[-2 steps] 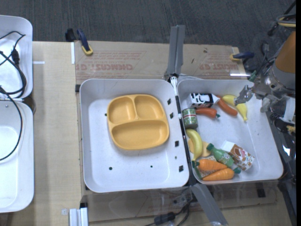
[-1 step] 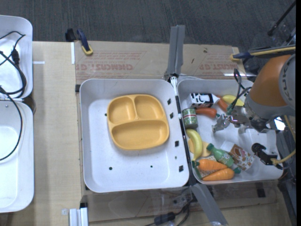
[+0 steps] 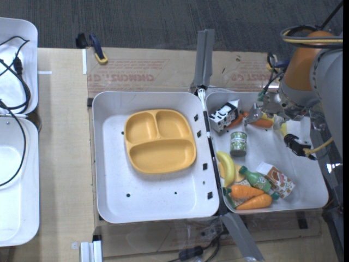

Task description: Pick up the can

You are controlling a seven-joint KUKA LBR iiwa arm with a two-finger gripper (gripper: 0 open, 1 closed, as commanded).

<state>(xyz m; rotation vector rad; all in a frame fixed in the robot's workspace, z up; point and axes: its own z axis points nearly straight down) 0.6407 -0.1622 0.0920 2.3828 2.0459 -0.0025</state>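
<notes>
The can point(image 3: 238, 143) is small and green-labelled with a grey lid, and it stands upright in the middle of the right bin point(image 3: 319, 184). My gripper point(image 3: 254, 114) is low over the back of that bin, up and to the right of the can and apart from it. Nothing shows held in it. The grey arm with its orange band point(image 3: 303, 67) rises behind it at the right edge.
A black-and-white carton point(image 3: 224, 116) lies just behind the can, and an orange item point(image 3: 263, 122) lies beside the gripper. A banana point(image 3: 227, 167), green bottle point(image 3: 256, 178), carrots point(image 3: 252, 196) and snack packet point(image 3: 279, 180) fill the front. The left bin holds a yellow divided plate point(image 3: 160, 141).
</notes>
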